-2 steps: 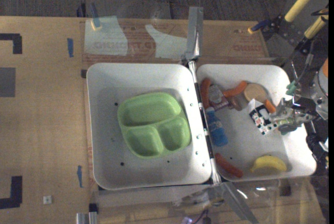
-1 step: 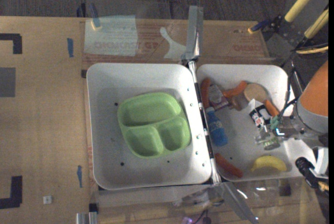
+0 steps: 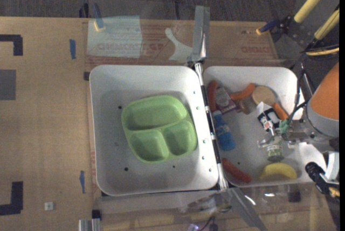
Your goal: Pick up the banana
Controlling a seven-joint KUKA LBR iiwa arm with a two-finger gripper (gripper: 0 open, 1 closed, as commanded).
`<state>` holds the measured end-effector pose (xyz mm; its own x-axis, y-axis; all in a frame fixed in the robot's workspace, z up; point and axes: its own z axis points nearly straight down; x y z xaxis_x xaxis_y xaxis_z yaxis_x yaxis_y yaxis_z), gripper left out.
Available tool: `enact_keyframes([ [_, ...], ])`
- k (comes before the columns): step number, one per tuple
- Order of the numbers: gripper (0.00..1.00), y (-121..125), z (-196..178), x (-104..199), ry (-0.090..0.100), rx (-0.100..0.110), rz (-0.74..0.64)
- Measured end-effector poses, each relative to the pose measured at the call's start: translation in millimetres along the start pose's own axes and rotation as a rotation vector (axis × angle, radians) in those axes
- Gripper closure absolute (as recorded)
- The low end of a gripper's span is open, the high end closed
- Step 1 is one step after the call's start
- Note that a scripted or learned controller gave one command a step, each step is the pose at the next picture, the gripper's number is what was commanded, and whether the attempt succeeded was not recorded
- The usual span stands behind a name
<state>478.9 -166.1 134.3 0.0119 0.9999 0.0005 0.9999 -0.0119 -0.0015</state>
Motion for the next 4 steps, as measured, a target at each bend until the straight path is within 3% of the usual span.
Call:
enact_keyframes([
  [1,0.0,1.7,48.5,2.4,-0.001,-0.004,-0.305],
  [2,1.0,3.0,38.2,0.7,-0.003,-0.009,-0.301],
  [3,1.0,1.3,-62.3,4.5,-0.002,-0.002,-0.282],
  [4,0.0,1.2,-62.4,4.3,-0.002,-0.002,-0.282],
])
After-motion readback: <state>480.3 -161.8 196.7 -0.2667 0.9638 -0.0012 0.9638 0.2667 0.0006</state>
